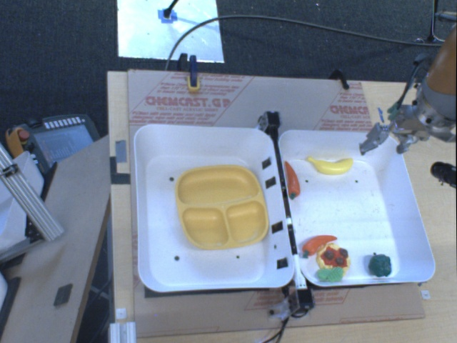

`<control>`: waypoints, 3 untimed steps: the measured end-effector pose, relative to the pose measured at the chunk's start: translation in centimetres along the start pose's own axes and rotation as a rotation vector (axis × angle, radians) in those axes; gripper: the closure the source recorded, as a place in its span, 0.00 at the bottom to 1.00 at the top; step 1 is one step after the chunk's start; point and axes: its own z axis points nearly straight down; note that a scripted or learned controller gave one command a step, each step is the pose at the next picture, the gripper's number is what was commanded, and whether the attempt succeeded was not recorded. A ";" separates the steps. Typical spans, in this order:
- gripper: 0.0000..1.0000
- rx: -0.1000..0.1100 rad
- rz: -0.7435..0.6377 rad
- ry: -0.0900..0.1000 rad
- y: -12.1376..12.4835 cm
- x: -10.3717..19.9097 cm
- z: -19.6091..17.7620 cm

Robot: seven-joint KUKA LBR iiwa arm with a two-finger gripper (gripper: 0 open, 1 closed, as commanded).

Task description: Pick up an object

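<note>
Right white plastic bin (407,213) — five items: one yellow toy banana (330,165), long axis left-right, near the far wall; one red-orange toy pepper (292,179), lengthwise near-far by the left wall; one red chilli (318,243), one pizza-like toy (333,258), one dark green toy vegetable (380,265) along the near edge. Left bin (153,191): one yellow three-compartment tray (220,206). Two-finger gripper (390,141) — fingers spread, holding nothing, over the far right rim, right of the banana, apart.

You're looking at even, fairly bright overhead light with soft, faint shadows. The white bins (214,138) are nearly washed out, and the metal sheet (168,20) at the top glares pale. Your picture is slightly soft and grainy throughout, the dark floor (57,34) noisy.
</note>
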 end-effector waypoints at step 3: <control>0.00 -0.011 -0.005 -0.002 -0.1 0.6 10.8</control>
